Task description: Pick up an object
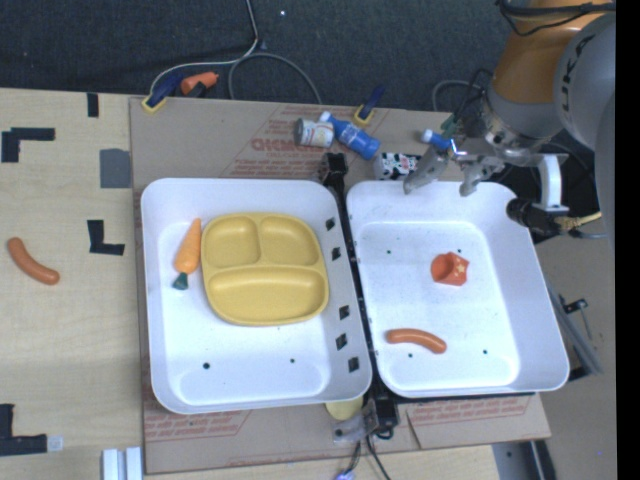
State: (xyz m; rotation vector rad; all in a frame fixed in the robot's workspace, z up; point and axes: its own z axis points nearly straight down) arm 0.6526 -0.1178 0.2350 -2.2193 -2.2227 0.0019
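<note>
- The gripper (pixel 443 175) hangs over the far rim of the right bin (pixel 520 268), its two fingers spread apart with nothing between them
- Two pickable things lie in that bin: a red lump (pixel 450 269) near the middle, and a sausage (pixel 416 340) closer to the near wall; both sit on bare floor, well apart from each other
- The lump looks like the handier target, since it lies nearer the gripper and clear of every wall
- To do this well, I would bring the fingers squarely above the lump, turn them so they straddle its narrower side, then lower until the tips nearly reach the floor before closing
- The lump is small, irregular and glossy, likely hard plastic, so an off-centre pinch could squirt it sideways
- The sausage is long, thin, slightly curved and smooth; it would need the fingers set across its width, at mid-length
- The bins are shallow white trays with rounded corners and a slick, slightly speckled floor, so things may slide if nudged
- The left bin (pixel 170 348) bears a yellow plate (pixel 265 268) with three compartments, matte plastic by its look, and a carrot (pixel 187 248) just beside its left edge, tapered with a dark green tip
- A second sausage (pixel 32 261) lies out on the wooden bench (pixel 60 368), far from the arm
- The bins rest on cardboard (pixel 230 148), and small bottles (pixel 340 133) lie beyond them
</note>
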